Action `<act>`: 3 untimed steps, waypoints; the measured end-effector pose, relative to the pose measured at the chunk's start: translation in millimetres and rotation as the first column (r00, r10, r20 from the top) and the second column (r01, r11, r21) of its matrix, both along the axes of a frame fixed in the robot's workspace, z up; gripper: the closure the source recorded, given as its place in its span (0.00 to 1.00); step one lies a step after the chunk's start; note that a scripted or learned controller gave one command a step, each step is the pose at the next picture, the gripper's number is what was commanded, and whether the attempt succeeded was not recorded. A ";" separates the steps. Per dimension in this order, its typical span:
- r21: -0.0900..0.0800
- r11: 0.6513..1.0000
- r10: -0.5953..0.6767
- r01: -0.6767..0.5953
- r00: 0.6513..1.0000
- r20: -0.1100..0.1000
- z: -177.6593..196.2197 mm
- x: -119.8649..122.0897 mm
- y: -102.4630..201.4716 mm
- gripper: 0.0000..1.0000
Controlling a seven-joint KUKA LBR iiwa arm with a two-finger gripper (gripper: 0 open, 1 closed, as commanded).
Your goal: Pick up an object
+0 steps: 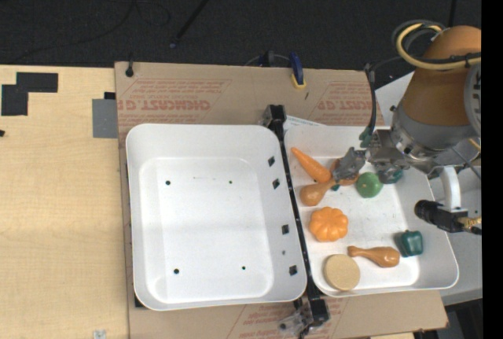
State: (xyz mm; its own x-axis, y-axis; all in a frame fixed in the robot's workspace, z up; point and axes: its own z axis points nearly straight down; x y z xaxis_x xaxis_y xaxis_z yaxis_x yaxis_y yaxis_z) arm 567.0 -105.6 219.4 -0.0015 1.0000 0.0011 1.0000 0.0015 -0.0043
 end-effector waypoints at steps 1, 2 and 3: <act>-0.002 1.000 -0.006 0.006 1.000 -0.007 -130.8 3.3 -81.7 0.00; 0.003 1.000 0.007 -0.007 1.000 0.003 -132.5 38.8 26.1 0.00; -0.007 1.000 -0.006 0.006 1.000 0.013 -19.7 39.8 -55.4 0.00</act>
